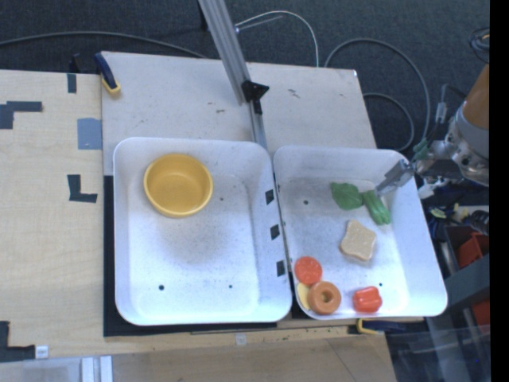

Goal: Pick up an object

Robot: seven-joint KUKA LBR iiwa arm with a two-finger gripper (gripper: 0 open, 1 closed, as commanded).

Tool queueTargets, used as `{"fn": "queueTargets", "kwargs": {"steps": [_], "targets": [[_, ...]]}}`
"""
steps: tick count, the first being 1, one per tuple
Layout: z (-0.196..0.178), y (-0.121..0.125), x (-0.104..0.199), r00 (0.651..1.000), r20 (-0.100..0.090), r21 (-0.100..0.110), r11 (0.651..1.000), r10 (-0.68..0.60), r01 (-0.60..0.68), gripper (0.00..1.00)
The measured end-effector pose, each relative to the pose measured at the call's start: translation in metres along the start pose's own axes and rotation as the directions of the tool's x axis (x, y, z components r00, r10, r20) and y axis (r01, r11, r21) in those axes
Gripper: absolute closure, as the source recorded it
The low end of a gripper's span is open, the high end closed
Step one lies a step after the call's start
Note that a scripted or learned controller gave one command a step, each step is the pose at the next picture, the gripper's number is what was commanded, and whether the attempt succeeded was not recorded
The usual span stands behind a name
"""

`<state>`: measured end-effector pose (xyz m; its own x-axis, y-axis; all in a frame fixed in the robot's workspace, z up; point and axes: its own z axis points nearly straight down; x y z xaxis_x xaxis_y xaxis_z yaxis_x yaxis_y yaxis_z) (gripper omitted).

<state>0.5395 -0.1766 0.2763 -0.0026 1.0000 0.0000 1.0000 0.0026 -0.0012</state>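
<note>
Bench (pixel 48 213) of pale wood fills the left and near part of the camera view, marked with a few dark tape pieces and one grey patch. A speckled white board (pixel 199 86) lies over its far middle, and a small blue and yellow clamp (pixel 106 73) sits at that board's far left corner. A slanted metal bar (pixel 227 42) runs down from the far edge to the gap between the bins. Beyond the bench the floor (pixel 382 6) is dark carpet with grey cables (pixel 350 50) looping across it.

Two shallow white bins sit side by side. The left bin (pixel 191 293) carries a yellow bowl (pixel 178 184) in its far left part, upright, with faint grey speckling on the bin floor near it.

The right bin (pixel 413 293) holds the small things. A green leafy piece (pixel 359 200) lies in its far right part. A tan block (pixel 359 241) lies just nearer than that. Along the near edge, from left to right, sit a red-orange disc (pixel 308 270), a brown ring (pixel 325 298) resting on a pale yellow piece, and a red piece (pixel 367 298).

The grey arm comes in from the right, and the hand (pixel 394 176) hangs at the far right rim of the right bin, its tip just beside the green leafy piece. Whether its fingers are wide or narrow I cannot tell, and nothing shows between them.
</note>
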Motion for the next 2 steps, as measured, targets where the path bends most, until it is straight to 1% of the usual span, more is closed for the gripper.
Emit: {"fn": "queueTargets", "kwargs": {"steps": [1, 2], "targets": [[0.000, 0.000, 0.000, 1.000, 0.000, 0.000, 1.000, 0.001, -0.001, 0.00], [0.063, -0.004, -0.003, 1.000, -0.001, 0.007, 1.000, 0.002, -0.002, 0.00]]}}
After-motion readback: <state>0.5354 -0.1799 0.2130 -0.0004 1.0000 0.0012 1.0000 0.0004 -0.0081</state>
